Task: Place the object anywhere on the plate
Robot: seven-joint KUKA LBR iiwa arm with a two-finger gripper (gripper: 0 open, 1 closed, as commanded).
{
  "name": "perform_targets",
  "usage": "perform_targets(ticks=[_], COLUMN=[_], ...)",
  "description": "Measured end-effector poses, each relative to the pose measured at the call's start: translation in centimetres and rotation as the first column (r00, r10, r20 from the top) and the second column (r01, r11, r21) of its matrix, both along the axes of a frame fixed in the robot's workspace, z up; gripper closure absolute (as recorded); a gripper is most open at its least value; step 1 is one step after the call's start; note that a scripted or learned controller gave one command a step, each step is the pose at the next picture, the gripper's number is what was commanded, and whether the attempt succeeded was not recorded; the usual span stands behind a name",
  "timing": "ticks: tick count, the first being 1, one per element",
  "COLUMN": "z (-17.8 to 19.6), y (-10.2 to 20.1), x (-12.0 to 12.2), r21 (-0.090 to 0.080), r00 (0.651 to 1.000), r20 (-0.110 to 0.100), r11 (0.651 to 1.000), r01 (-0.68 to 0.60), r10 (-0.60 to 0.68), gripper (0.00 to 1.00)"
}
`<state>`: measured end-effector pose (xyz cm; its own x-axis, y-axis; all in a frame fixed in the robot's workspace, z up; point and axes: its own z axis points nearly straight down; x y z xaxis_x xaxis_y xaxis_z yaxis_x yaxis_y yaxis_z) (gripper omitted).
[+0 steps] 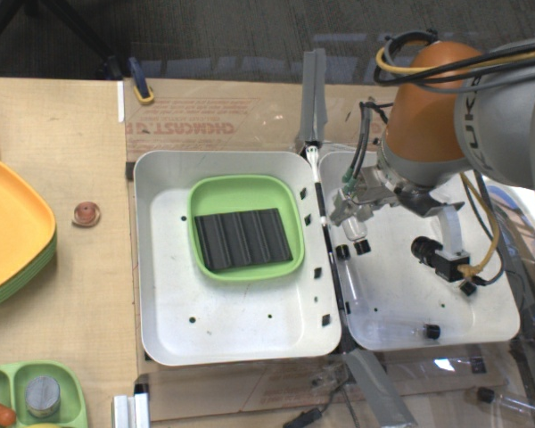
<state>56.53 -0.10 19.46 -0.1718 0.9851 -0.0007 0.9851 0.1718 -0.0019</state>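
Wooden bench (62, 132), dark carpet (205, 16) behind

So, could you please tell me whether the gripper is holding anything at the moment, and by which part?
It cannot be told: the gripper hangs over the right white bin, and nothing shows clearly between its fingers.

Two shallow white bins stand side by side on one table (62, 328): the left bin (160, 328) and the right bin (481, 324). One green plate (205, 199) lies in the left bin, carrying one dark ribbed block (245, 239). One stack of orange plates (13, 230) and one small red knob (86, 213) rest on the table.
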Motion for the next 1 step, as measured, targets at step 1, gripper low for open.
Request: perform_targets(ticks=[1], z=[0.23], y=[2.76], x=[3.11], r21=[0.000], r00=[0.998], r20=[0.000], r11=[0.998], r01=[-0.059], r10=[0.059], gripper=[1.00])
